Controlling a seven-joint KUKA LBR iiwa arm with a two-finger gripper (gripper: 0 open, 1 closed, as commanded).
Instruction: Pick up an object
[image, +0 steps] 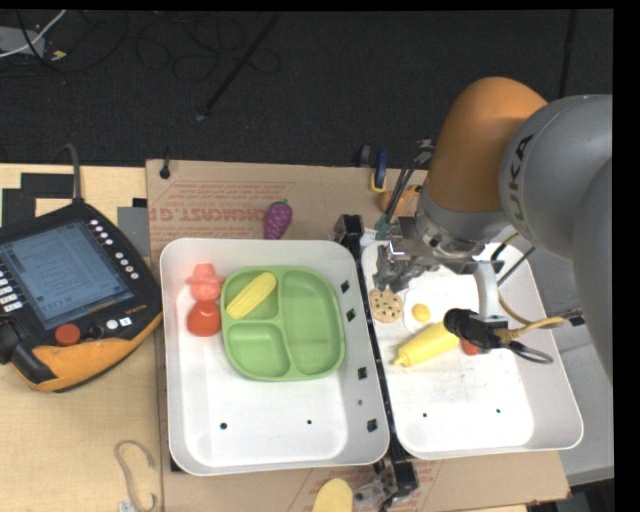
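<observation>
**Tool low over a cookie in the right bin**

At the near edge of the desk (60, 440) a rounded yellow thing (333, 495) sits just in front of the gap between the two bins, and a metal hook (135, 470) lies off to the left.

The left bin (260, 420) holds a green divided plate (300, 335). A yellow corn cob (249, 293) lies in the plate's far-left compartment. A pink and red toy (204, 300) stands just beside the plate's left rim.

The near half of the right bin (480, 410) is bare white floor. Farther in, a yellow toy bottle (427, 345) lies on its side, its narrow end pointing towards the bin's left wall. Just beyond it is a small yellow piece (421, 313). To the left of that piece, close to the left wall, lies a round cookie (385, 306).

The tool (388, 285) hangs directly above the cookie, its tip at or just over the cookie's far edge. Whether it is open, closed or gripping the cookie cannot be told. The grey arm (545, 170) with its orange band comes in from the right.

A teach pendant (65, 275) rests on the desk left of the bins. Beyond the bins, a purple toy (278, 218) lies on a cardboard sheet (230, 195).
</observation>
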